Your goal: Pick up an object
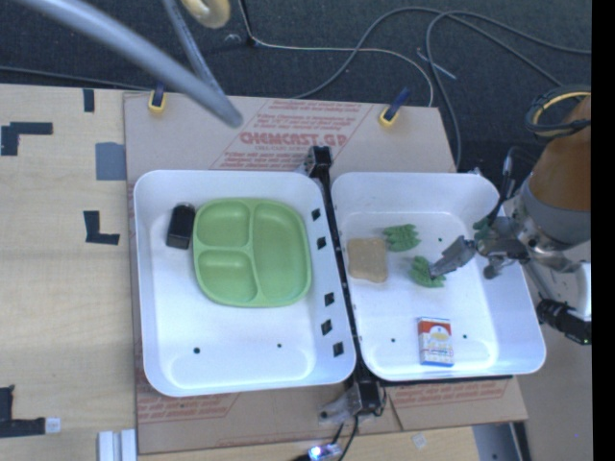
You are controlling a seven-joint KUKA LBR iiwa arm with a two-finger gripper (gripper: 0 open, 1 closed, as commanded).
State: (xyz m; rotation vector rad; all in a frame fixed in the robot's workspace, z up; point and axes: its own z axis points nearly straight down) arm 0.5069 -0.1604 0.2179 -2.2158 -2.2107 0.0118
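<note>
The right bin (500, 353) holds a tan block (367, 259), a green leafy piece (402, 236), a second green piece (422, 273) and a small red and white box (435, 342). My gripper (446, 263) reaches in from the right, low over the bin, and its tip touches or overlaps the right side of the second green piece. The view is too small and slanted to show whether anything is gripped.
The left bin (231, 373) holds a green divided plate (253, 253) with a small black object (180, 227) at its left. A black divider (332, 267) runs between the bins. Cables (404, 36) lie on the dark floor beyond the bench.
</note>
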